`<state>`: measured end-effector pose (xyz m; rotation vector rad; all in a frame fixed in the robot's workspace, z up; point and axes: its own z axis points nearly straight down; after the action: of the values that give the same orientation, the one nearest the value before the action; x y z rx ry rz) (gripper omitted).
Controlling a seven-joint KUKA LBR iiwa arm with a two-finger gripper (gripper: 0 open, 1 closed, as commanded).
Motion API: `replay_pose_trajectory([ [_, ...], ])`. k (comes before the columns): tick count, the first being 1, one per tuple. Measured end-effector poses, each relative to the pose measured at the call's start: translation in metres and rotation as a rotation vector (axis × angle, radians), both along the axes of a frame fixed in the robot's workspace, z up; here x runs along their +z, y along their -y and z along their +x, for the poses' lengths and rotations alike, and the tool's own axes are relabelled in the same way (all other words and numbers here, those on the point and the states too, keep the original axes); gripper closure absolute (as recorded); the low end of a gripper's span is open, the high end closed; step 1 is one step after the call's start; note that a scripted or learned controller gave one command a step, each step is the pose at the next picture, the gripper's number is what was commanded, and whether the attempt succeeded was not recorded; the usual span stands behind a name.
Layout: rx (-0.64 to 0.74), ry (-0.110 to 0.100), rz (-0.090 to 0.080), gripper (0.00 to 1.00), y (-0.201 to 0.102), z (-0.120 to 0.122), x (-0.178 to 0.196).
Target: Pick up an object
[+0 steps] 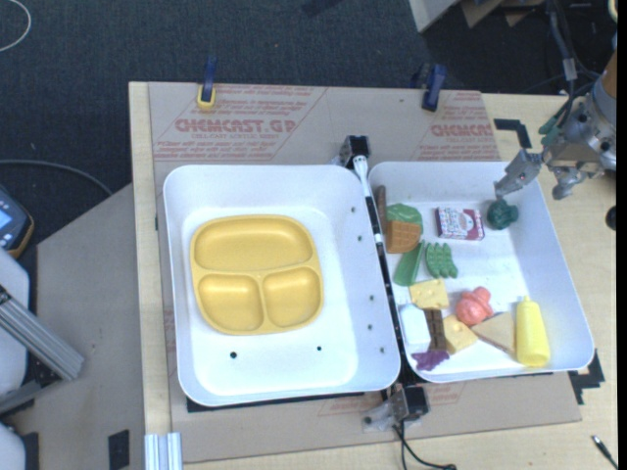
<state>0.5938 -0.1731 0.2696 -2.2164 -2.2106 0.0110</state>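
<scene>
The right bin [558, 253] holds several toy foods: a dark green lump [503, 213], a red and white packet [458, 223], a brown and green block [403, 229], green pea pods [431, 260], a yellow cheese piece [428, 294], a pink-red piece [473, 306] and a yellow bottle [531, 331]. My gripper [537, 188] hangs over the bin's far right corner, open, with nothing between its fingers. Its left finger [515, 175] is just above and right of the dark green lump.
The left bin [186, 341] holds a yellow three-part plate [258, 270]. A tan wedge [495, 333], a yellow-brown block [456, 334] and a purple piece [431, 358] lie near the right bin's front edge. Clamps [432, 86] grip the cardboard's far edge.
</scene>
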Motion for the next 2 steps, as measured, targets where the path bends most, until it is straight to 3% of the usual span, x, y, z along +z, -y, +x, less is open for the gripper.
replay_pose_trajectory([
  [1,0.003,0.012,-0.003,0.00,0.000,0.002,0.007],
  [2,0.002,0.005,0.000,0.00,-0.003,-0.005,-0.055],
])
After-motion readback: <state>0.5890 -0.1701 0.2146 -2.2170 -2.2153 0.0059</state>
